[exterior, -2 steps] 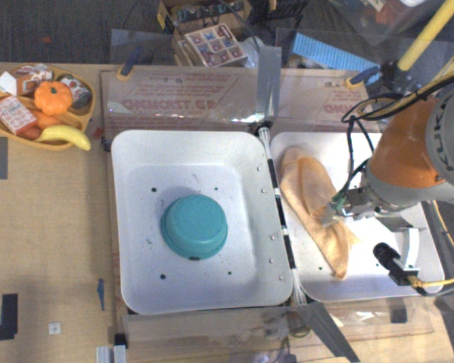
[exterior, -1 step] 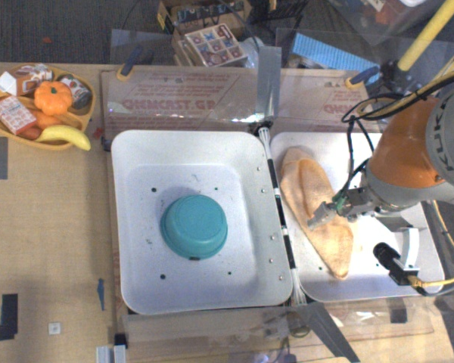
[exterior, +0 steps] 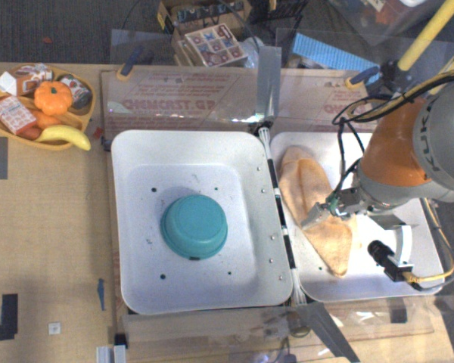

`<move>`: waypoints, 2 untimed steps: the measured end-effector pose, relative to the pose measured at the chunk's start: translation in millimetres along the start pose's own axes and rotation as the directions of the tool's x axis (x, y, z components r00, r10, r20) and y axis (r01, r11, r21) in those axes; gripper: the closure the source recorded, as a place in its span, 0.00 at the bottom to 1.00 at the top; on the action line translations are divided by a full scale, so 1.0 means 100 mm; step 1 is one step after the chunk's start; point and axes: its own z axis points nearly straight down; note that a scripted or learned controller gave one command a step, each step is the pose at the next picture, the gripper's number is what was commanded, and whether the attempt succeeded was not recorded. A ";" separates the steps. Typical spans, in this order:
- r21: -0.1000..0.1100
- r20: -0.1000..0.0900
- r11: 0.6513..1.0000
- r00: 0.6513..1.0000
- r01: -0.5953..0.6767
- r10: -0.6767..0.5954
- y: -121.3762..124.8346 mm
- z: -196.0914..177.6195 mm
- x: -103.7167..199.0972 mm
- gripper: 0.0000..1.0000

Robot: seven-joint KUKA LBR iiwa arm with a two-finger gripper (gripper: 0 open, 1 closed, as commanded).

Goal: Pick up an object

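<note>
A tan, flat, floppy object [exterior: 318, 210] lies lengthwise in the left part of the right bin [exterior: 431, 278]. My gripper [exterior: 323, 212] reaches in from the right and is down at the middle of this tan object, touching or just over its surface. The orange band of the arm [exterior: 393, 153] rises behind it. A teal bowl [exterior: 195, 226] sits upside down in the middle of the left bin [exterior: 136, 165], well away from the gripper.
A white bracket with a black cylinder [exterior: 386, 257] hangs from the arm over the right bin's front. A yellow dish [exterior: 7, 123] with an orange pumpkin, a banana and small boxes stands at the bench's far left. Cardboard boxes and clear panels line the back.
</note>
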 end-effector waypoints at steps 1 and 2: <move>-0.006 0.002 1.000 1.000 -0.006 0.006 0.01 -0.11 -0.03 1.00; 0.007 -0.004 0.983 0.983 0.183 -0.183 0.49 -0.95 0.12 1.00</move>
